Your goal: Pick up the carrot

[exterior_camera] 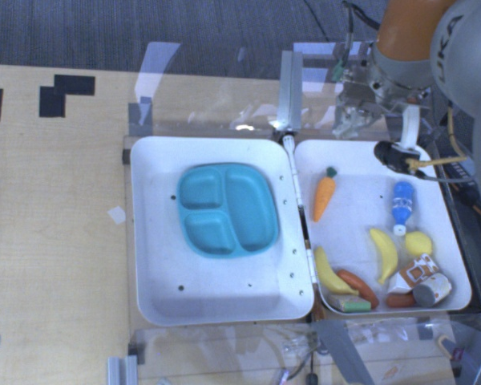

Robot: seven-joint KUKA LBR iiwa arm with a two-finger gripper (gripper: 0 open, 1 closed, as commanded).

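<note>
Here, your small orange toy carrot with green top point(324, 196) lies free in right white bin point(441, 215), upper left area, just beside divider. Blue plastic bottle point(402, 203) well apart to its right; two yellow bananas point(382, 253) below. Blue sectioned plate point(227, 209) sits in left white bin point(156, 239). End effector point(365, 103) above bin's far rim; you cannot tell its opening.

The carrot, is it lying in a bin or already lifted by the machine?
Lying in the bin. The carrot rests flat on the floor of the right bin, near its left wall, green top pointing away, apart from the other toy foods.
</note>
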